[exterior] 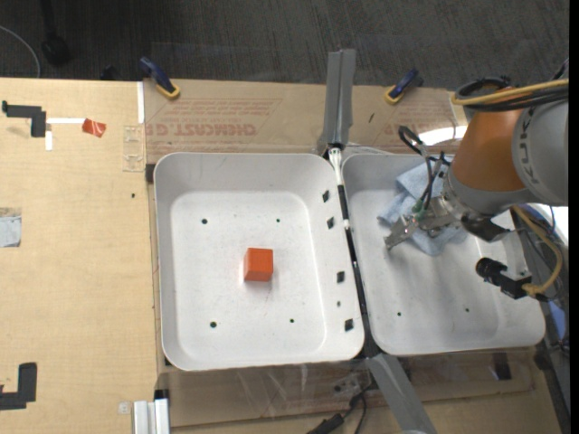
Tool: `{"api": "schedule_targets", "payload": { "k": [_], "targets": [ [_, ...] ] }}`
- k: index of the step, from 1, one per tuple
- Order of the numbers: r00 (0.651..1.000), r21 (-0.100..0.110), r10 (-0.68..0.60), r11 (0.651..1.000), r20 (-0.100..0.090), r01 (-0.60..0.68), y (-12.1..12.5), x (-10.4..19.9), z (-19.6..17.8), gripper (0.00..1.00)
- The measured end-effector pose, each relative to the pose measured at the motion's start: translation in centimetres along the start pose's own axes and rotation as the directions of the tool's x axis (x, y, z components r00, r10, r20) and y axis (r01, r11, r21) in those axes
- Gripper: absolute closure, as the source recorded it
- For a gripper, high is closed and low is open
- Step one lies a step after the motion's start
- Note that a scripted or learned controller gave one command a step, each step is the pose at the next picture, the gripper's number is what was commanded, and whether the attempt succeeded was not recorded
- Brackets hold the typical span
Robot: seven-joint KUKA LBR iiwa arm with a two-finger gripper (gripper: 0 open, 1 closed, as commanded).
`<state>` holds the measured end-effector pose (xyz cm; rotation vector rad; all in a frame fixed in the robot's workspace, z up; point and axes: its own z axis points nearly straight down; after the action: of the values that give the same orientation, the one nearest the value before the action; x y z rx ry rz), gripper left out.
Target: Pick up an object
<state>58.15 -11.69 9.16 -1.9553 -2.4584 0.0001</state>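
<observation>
Orange block (259,265) apparently well apart from hand (404,233).

Two candidate objects. Orange-red block (259,265): small cube-like piece, sits flat on the floor of the left bin (181,242), roughly centre, slightly toward the near side, clear of all walls, nothing touching it. Pale blue cloth (407,197): crumpled, soft, lies in the right bin (434,324) at its far end, bunched up near the back wall; its right part is hidden under the arm, so full extent can't be told.
</observation>
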Motion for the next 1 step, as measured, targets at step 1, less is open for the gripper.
{"api": "schedule_targets", "payload": {
  "k": [1],
  "targets": [
    [0.956, -0.001, -0.295, 0.956, 0.001, 0.295, -1.73, -1.45, -2.00, 0.00]
  ]
}}
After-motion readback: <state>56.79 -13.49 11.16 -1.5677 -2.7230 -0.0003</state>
